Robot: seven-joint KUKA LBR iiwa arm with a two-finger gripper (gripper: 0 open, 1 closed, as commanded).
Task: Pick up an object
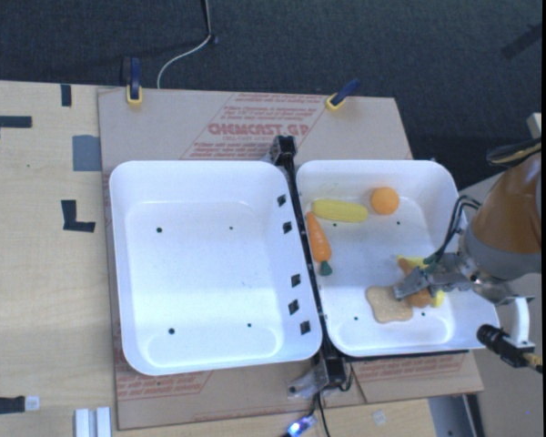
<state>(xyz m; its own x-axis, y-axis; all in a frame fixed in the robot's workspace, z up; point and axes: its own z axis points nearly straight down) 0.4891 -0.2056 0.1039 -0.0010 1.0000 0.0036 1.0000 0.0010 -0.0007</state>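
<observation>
My gripper point(415, 288) is low in the right bin point(441, 182), near its right wall, reaching in from the arm point(508, 230). It sits just above a flat tan piece point(388, 305) at the bin's front. Small yellow point(409, 263) and orange point(423, 299) bits show right beside the gripper; whether it holds either is unclear. A yellow banana-shaped object point(339, 211) and an orange ball point(384, 199) lie toward the back of the bin. An orange carrot with a green tip point(318, 239) lies along the left wall.
The left bin point(127, 244) stands beside the right one, with a black divider strip point(296, 244) between them. Both rest on a cardboard sheet point(255, 126) clamped at the back. A white cable point(187, 53) runs behind.
</observation>
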